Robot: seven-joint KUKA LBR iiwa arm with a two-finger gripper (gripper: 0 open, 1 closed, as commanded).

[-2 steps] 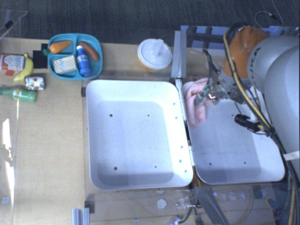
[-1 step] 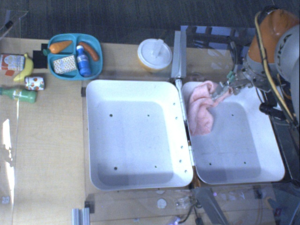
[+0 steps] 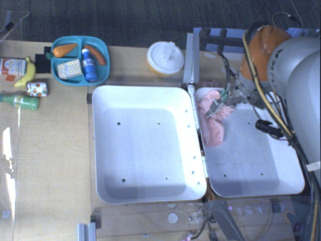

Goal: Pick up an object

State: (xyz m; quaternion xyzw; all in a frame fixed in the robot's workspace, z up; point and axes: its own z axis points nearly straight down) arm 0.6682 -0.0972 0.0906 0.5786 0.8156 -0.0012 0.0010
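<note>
Pink cloth (image 3: 213, 120) lies crumpled in right bin (image 3: 261, 182), upper left corner; my claw (image 3: 218, 106) touching it, grip state unclear.

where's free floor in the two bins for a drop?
Left bin: whole floor bare. Right bin: near half bare, bordered by its front rim. Far-left corner crowded: pink cloth with the gripper over it.
</note>
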